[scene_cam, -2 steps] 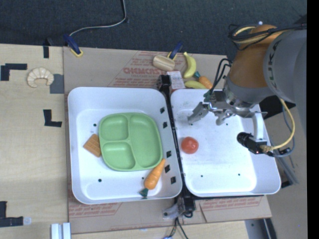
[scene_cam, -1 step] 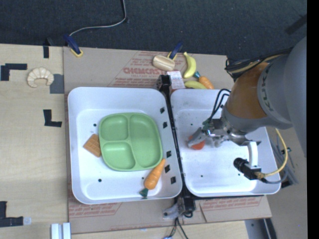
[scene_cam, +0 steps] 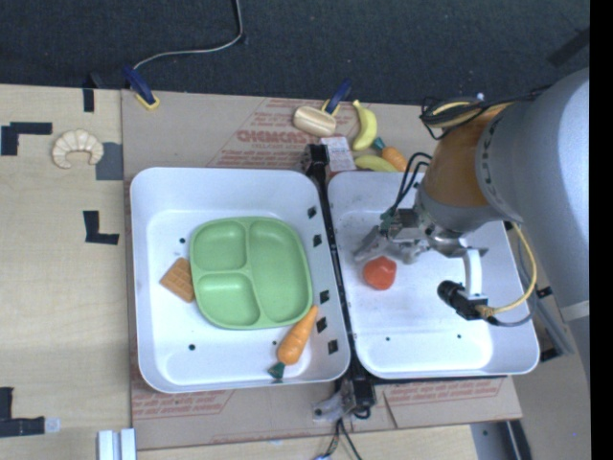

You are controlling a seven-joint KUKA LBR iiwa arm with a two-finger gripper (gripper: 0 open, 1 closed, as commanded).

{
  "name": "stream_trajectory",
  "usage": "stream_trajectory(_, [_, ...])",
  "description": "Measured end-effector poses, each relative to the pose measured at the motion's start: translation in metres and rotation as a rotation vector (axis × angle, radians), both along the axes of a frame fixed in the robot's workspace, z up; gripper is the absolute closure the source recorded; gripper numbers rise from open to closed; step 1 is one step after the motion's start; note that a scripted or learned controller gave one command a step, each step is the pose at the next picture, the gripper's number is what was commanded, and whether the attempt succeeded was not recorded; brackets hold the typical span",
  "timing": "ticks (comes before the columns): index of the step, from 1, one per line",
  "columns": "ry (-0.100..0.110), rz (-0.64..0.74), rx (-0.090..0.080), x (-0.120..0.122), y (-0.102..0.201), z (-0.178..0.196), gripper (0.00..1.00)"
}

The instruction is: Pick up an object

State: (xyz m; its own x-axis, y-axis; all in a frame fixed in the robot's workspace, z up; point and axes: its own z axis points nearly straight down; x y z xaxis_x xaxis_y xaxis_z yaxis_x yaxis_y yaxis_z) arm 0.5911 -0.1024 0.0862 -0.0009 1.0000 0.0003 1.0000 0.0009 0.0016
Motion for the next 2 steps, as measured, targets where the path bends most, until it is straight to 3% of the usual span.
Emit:
stream_trajectory(1, [-0.004,0.0,-0.003,-0.037,0.0036,0.0005,0.0])
stream_trajectory(2, [-0.004,0.0,-0.003,-0.0368,0.003,0.0103,1.0])
